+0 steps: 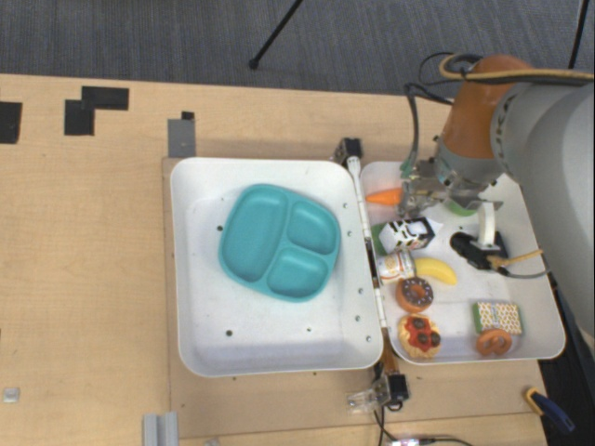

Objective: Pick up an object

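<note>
My gripper (415, 196) hangs over the back left part of the right bin (544, 342), below the arm's orange band. Just in front of it lies a black-and-white toy (407, 235). An orange carrot (382, 196) lies right beside the gripper on its left. Further forward in the same bin lie a yellow banana (438, 270), a chocolate donut (416, 294), a small pizza (420, 335), a green-edged cracker block (497, 317) and an orange round piece (494, 343). Nothing shows between the gripper and any of these.
The left bin (200, 342) holds a teal divided plate (279, 240). A small pale packet (395, 265) lies against the right bin's left wall. A green piece (462, 208) peeks out beneath the wrist. The arm covers the bin's back right.
</note>
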{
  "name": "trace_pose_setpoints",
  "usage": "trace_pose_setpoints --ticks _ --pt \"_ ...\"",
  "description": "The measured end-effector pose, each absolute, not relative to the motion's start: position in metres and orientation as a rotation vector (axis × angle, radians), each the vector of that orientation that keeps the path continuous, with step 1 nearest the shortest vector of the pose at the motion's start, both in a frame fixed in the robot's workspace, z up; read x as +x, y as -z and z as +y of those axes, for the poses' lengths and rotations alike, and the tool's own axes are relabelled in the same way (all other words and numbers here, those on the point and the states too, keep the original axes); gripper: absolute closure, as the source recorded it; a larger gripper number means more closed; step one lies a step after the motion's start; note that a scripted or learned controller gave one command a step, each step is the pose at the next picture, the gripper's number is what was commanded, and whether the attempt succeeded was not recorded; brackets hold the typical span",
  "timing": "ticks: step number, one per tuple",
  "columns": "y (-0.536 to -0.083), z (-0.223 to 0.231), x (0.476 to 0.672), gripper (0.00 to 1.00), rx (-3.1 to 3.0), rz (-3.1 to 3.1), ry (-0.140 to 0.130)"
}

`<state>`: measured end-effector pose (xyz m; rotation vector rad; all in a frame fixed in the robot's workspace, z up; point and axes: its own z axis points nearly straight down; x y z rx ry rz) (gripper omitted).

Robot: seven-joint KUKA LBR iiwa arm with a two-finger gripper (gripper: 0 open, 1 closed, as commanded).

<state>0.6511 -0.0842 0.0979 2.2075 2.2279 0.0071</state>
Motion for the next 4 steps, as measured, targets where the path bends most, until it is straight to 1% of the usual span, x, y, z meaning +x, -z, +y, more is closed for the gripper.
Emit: trace_pose_setpoints --ticks 1,2,3,4 --pt "-0.098 -0.084 0.652 0.0 2.206 2.227 -0.009" --pt "-0.085 -0.089 0.66 0.0 2.216 2.23 0.001" --pt "-0.095 -0.09 0.659 1.0 2.215 2.237 0.012" --pt "-0.097 -0.09 0.66 0.0 2.21 2.235 0.005"
